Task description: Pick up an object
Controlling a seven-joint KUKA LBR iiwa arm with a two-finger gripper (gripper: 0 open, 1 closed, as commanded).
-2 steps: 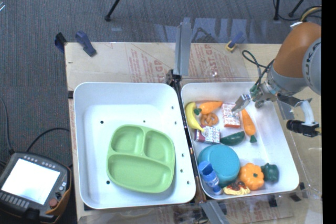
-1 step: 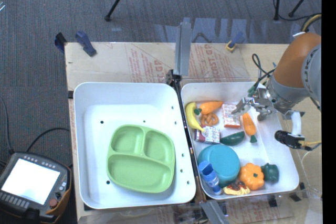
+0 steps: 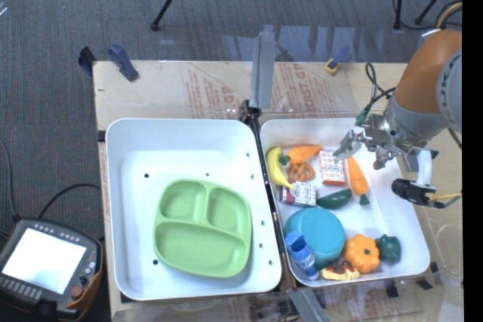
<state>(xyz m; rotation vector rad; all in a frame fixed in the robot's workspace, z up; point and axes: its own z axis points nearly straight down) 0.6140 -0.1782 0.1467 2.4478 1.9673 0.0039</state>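
Where toys crowd, gripper [image 3: 375, 149] above right bin [image 3: 417, 234]

Tablet [image 3: 47, 262] on carpet; blue clamp [image 3: 121, 61] at bench edge.

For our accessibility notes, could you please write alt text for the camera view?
A grey arm's gripper hovers over the right bin, which is crowded with toy food: a banana, carrots, a blue bowl and an orange pumpkin. The left bin holds a green divided plate.
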